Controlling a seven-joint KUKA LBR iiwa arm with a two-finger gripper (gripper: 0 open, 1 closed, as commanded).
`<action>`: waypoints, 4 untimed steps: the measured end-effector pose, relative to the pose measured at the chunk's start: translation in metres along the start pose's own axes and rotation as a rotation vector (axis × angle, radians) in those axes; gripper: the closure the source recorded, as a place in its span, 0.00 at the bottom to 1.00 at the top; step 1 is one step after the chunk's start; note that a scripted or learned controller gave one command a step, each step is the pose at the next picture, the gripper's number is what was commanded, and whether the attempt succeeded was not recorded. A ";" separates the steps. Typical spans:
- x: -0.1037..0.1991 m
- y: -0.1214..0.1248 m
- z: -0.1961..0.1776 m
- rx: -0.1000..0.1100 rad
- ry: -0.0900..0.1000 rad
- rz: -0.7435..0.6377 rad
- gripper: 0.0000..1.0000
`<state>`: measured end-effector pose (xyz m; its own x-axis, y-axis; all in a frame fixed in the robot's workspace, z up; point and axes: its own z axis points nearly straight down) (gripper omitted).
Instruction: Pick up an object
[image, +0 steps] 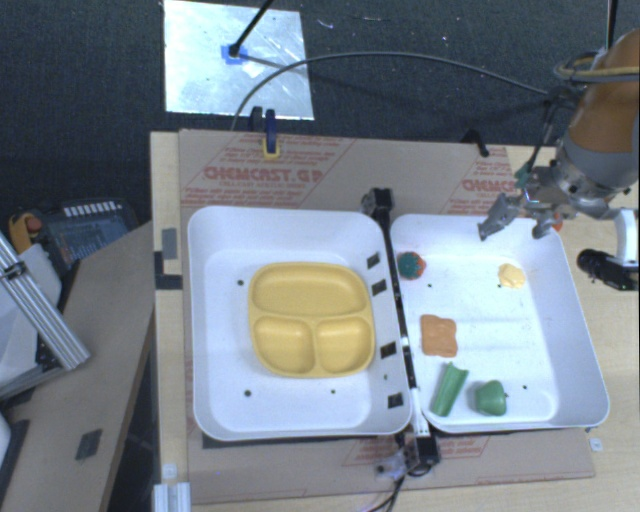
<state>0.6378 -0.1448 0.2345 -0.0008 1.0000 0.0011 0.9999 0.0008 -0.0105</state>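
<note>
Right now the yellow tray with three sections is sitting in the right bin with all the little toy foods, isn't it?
Not quite. The camera view shows the yellow tray alone in the left bin. The little toy foods lie in the right bin. The tray does have three sections.

A: Camera position?

B: One fixed view, mounted above the bench, looking down at a slant.

A: Coverage?

B: Both white bins: left bin, right bin, whole, at moderate distance. Far edge of bench at top, near edge at bottom.

A: Arm entry?

B: Arm, from the right.
</note>
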 end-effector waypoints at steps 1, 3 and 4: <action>0.000 0.002 -0.008 -0.012 -0.002 -0.002 0.00; 0.000 0.008 0.108 -0.009 -0.001 -0.001 0.00; 0.001 0.009 0.152 -0.010 -0.001 -0.001 0.00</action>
<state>0.6448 -0.1441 0.0827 -0.0018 1.0000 -0.0003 1.0000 0.0018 -0.0002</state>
